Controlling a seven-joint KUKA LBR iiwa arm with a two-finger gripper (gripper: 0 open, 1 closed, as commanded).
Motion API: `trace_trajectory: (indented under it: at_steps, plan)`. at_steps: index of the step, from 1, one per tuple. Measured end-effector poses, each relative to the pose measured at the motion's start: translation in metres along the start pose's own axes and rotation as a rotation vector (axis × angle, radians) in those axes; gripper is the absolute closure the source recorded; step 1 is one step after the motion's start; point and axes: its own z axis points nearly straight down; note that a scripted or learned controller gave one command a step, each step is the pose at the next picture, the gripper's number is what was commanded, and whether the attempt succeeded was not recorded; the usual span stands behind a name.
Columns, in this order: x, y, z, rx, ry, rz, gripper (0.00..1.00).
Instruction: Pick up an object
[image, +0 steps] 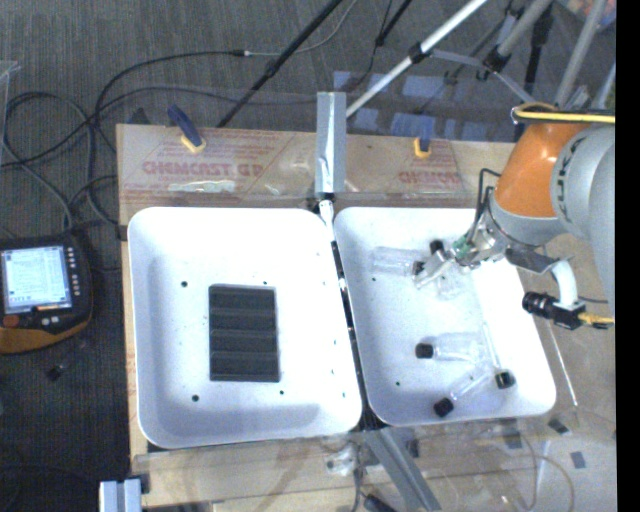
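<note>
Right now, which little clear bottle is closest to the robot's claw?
The clear bottle at the top of the right bin, beside the gripper. The other bottles lie lower, near the bottom edge.

grey arm (590, 190) from right, tool (450, 258) low

— What can't you make out here?
— The arm (560, 185) runs off the right edge, so only its wrist end shows. The gripper (462, 250) is too small and blurred to read its fingers.
— And the right bin (385, 385)?
— Its clear vials (462, 350) blend into the white floor; their outlines stay vague, only the dark caps read plainly.
</note>
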Motion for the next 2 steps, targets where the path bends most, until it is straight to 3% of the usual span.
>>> trace_trajectory:
  at_steps: [1,2]
  plan:
    - [0.0006,0.0005,-0.0088,-0.001,0.0,0.0,1.0]
    - [0.0006,0.0005,-0.0088,-0.001,0.0,0.0,0.0]
